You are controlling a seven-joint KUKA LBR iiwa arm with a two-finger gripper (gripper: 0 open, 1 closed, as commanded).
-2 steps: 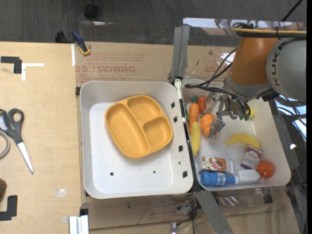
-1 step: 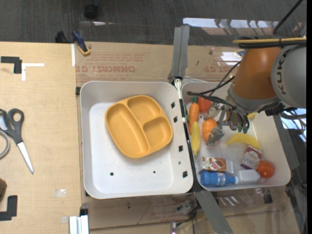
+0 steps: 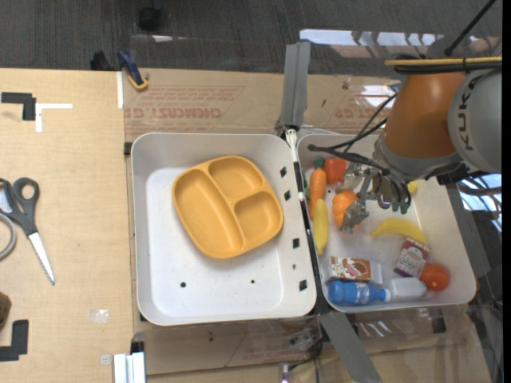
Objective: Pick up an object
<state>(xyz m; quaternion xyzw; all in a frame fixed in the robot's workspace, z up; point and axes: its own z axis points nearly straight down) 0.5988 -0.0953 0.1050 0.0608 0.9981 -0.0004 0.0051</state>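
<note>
- Claw point(image 3: 357, 214) hangs low in the right bin point(image 3: 459, 238), its opening impossible to judge (fingers blurred).
- An orange toy point(image 3: 342, 203) sits just beside it; a banana point(image 3: 398, 229) lies near.

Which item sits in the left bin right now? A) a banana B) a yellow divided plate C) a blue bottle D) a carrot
B: the yellow divided plate lies in the left bin, while the blue bottle, banana and carrot are all in the right bin.
</note>
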